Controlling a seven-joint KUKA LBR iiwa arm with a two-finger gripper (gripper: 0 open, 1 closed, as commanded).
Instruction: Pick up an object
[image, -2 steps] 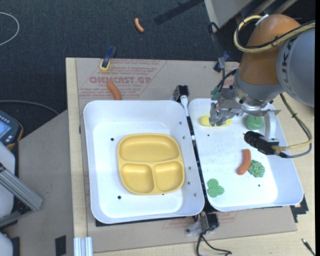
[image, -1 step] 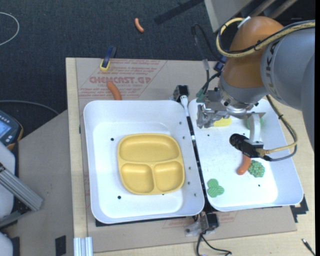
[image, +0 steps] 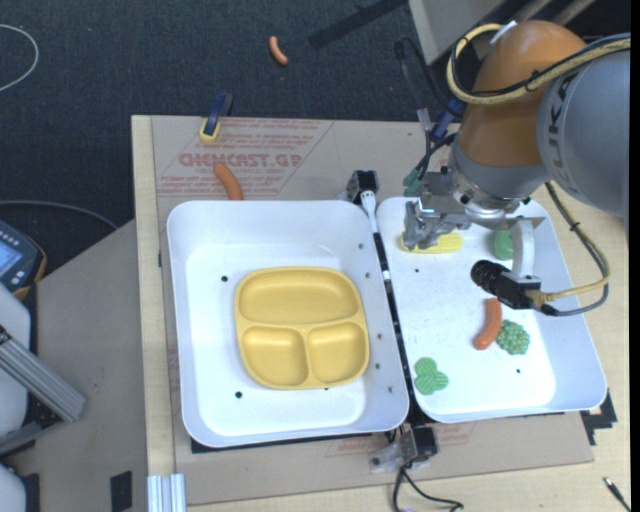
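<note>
Left bin (image: 200, 250) holds a yellow divided tray (image: 300, 325), probably the drop spot. In the right bin (image: 560, 385) loose toys lie scattered for picking: green leaf piece (image: 431, 376), orange sausage (image: 488, 324), broccoli (image: 514, 338), a flat yellow piece (image: 440, 242) at the back. We see the gripper (image: 425, 228) down on that yellow piece, arm bent over from the right, wrist pointing down. Fingers look close together at it, but we cannot tell whether they grip it.
</note>
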